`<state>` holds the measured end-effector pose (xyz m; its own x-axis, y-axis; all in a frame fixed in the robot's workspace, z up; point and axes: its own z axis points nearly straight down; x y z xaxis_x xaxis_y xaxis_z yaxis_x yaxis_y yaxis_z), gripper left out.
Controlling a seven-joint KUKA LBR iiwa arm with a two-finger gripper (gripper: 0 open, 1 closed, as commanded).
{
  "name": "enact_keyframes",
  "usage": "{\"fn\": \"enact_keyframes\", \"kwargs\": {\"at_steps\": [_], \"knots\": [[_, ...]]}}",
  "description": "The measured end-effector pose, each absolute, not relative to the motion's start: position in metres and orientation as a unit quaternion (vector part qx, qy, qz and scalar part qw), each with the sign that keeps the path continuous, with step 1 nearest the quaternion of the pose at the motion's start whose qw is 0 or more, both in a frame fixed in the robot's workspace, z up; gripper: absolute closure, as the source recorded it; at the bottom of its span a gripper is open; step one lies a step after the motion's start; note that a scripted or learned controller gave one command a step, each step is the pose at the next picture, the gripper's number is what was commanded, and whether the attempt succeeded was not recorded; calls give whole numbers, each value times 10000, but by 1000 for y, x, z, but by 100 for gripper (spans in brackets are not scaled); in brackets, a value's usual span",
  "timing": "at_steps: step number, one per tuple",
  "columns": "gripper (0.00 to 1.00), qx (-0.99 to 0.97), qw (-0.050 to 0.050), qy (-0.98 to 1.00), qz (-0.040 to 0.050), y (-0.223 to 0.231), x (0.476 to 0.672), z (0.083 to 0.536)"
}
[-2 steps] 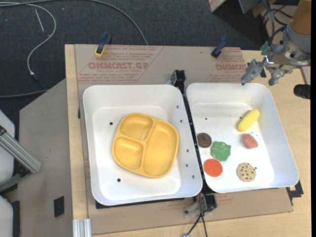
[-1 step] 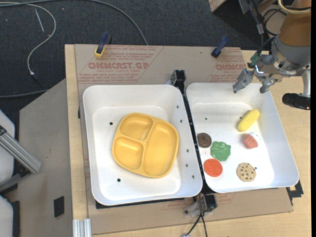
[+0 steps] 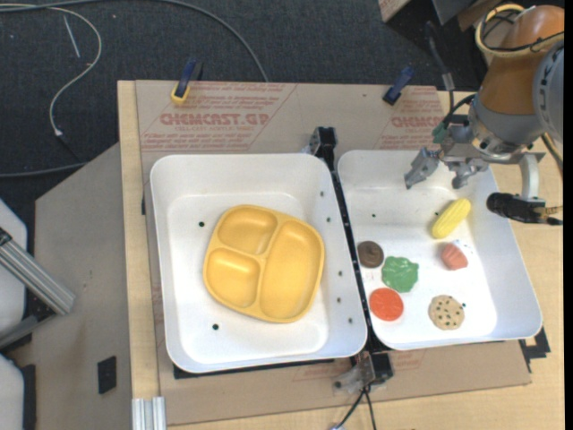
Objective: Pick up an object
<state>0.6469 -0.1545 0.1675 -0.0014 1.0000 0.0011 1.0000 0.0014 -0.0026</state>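
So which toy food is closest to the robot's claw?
The yellow corn cob, just below the gripper. The cookie and the other foods lie farther down the bin.

Two bins sit side by side: the left bin (image 3: 170,195) holds a divided plate (image 3: 264,262), while the right bin (image 3: 510,267) holds corn (image 3: 450,218), a doughnut (image 3: 371,254), broccoli (image 3: 399,272), a tomato slice (image 3: 387,305) and a cookie (image 3: 446,312).

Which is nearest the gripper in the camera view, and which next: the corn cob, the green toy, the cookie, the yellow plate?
From the gripper, open above the right bin's far end:
1. Corn cob, just below it in the right bin.
2. Green toy, mid right bin.
3. Cookie, right bin's near end.
4. Yellow plate, in the left bin.
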Motion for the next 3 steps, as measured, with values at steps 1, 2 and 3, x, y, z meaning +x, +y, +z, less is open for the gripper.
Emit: {"fn": "enact_keyframes", "kwargs": {"at_steps": [1, 2, 3], "knots": [[0, -7072, 15, -7070, 6, -160, 641, 122], [100, -7070, -3, -7072, -7, -160, 642, 134], [100, -7073, -16, -7069, -10, -165, 642, 178]]}}
